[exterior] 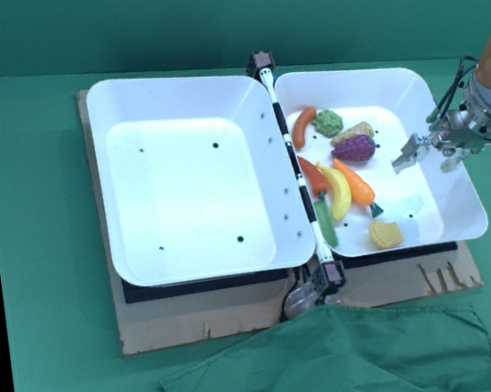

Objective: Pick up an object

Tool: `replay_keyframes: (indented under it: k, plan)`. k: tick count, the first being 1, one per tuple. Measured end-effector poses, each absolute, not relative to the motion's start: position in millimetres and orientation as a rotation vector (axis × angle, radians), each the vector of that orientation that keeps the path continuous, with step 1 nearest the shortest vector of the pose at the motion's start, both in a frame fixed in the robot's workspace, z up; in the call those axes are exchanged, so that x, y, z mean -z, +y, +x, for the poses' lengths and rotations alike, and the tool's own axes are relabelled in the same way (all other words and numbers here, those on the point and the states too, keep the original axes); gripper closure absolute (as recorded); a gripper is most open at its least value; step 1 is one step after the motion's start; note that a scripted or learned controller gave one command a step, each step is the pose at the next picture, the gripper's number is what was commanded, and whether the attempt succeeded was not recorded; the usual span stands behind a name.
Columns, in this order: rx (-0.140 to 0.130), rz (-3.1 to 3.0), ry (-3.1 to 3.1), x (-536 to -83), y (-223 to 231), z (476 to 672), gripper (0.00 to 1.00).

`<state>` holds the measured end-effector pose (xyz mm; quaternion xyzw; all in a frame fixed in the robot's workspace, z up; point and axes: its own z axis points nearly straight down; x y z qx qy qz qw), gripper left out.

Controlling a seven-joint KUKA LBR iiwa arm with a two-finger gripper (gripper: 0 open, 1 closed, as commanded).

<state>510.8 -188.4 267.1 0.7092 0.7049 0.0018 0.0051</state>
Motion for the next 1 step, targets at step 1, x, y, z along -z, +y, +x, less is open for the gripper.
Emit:
replay_keyframes:
  k: [1]
  plan:
    - [-0.008,2.22,2.207,-180.2,-175.5,489.9,0.0]
